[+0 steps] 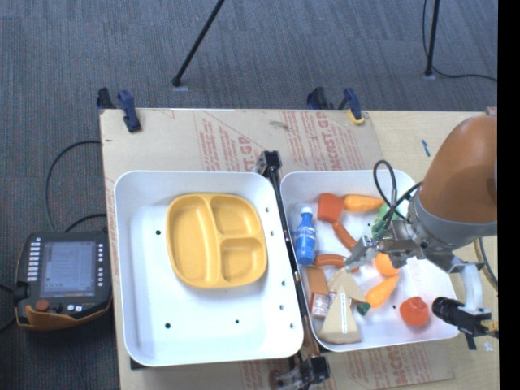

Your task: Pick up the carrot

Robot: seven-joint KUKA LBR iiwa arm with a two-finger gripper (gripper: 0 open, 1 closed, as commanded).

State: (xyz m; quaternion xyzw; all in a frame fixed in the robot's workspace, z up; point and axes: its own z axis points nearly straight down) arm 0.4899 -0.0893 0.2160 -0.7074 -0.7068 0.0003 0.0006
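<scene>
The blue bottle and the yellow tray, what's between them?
In the camera view, the bottle lies in the right bin and the tray in the left bin. Between them are bare white bin floor and the two bins' adjoining rims.

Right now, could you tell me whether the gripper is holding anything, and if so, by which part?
It cannot be told. The gripper is low in the right bin among the toy food, near a carrot, but nothing shows between its fingers.

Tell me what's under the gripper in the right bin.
The gripper hangs over a carrot, an orange piece and a sausage. The arm covers the right bin's far right side.
</scene>
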